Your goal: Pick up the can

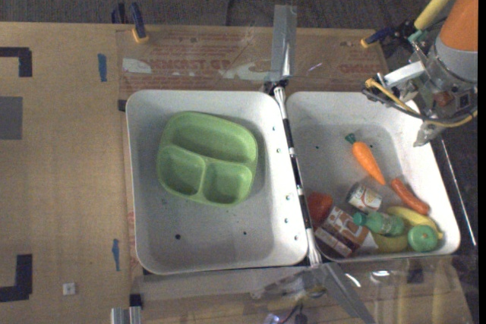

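Note:
The can (365, 197) is small, with a white and orange label, and lies on its side in the right bin (326, 117) among a pile of toy food near the front. My gripper (430, 124) hangs over the bin's back right corner, above its right rim. It is well apart from the can, up and to the right of it. Nothing shows in its grasp.
Around the can lie a carrot (364, 160), a red-orange pepper (410, 196), a banana (416, 218), a green bottle (384, 224), a brown carton (342, 231) and a red fruit (320, 206). The left bin (144, 186) holds a green divided plate (206, 158).

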`<state>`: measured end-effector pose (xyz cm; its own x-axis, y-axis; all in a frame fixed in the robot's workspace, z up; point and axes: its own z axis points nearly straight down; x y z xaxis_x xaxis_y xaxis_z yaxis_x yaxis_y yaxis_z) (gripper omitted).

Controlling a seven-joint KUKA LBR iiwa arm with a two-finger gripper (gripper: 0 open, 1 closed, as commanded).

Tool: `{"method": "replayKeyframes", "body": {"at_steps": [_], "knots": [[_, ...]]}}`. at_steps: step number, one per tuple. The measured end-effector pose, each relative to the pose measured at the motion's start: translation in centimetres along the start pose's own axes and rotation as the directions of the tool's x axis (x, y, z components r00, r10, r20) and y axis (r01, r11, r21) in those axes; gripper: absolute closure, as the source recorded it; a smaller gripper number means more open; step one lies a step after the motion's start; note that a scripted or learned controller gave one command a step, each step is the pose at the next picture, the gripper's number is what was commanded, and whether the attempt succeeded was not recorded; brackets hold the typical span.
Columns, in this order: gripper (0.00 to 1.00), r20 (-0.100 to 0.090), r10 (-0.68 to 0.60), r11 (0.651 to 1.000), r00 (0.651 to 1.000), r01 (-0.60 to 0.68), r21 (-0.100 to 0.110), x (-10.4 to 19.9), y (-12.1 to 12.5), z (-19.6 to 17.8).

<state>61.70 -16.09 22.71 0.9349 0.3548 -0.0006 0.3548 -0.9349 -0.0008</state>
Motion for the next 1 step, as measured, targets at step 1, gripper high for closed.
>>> {"method": "replayKeyframes", "body": {"at_steps": [1], "knots": [[0.00, -0.007, 0.099, 0.995, 0.995, -0.099, 0.005, -2.63, 4.61, 12.98]]}}
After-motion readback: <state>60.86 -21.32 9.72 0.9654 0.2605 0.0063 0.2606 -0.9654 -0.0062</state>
